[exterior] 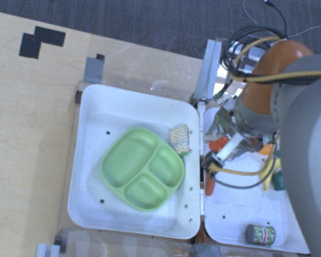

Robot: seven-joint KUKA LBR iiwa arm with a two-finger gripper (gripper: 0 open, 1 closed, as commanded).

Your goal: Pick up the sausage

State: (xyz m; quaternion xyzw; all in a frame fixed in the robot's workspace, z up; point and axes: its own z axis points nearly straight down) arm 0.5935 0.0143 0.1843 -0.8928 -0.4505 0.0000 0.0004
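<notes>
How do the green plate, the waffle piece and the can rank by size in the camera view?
1. Green plate, clearly largest.
2. Can and waffle piece look about alike, so I would not rank them.

Plate (141,170) in left bin (77,202); can (260,235) in right bin (234,233).

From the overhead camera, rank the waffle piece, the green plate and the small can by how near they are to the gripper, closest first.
Measured from the gripper:
1. Waffle piece, just across the divider, at the left bin's upper right.
2. Green plate, in the middle of the left bin.
3. Small can, in the right bin's lower corner.
</notes>
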